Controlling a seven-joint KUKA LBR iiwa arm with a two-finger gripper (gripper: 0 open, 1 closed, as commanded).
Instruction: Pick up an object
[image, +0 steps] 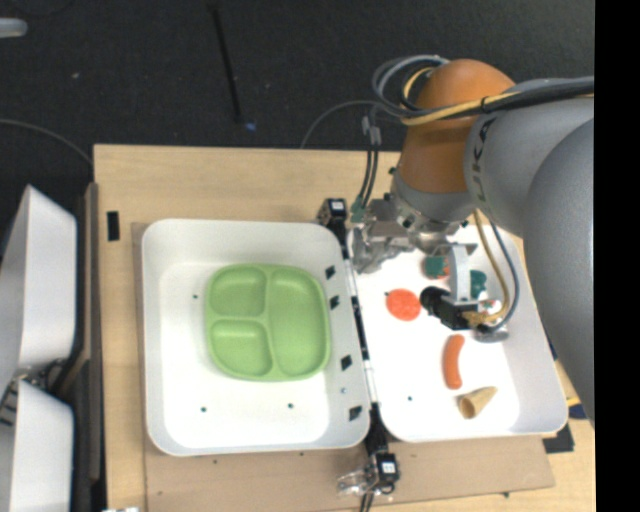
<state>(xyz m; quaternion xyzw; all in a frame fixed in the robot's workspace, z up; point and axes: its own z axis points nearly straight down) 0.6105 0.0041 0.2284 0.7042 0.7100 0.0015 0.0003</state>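
Fingers (366, 250) hang at the right bin's (425, 415) inner edge; open or closed, I cannot tell. Just beside them a round red toy (403, 304) lies loose, probably the easiest pick.

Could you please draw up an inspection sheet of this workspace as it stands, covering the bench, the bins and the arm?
Surface: wooden bench bearing two white bins side by side, left bin and right bin.
Job's things: in the right bin, a red round item, an orange sausage-shaped item, a tan cone and a teal item partly hidden by the arm.
Clutter: green divided plate in the left bin.
Grippers: claw over the right bin's upper left corner; whether it holds anything cannot be told.
Cables: dark cable on the floor; grey loops above the wrist.
Surroundings: dark floor; white boxes at the left.
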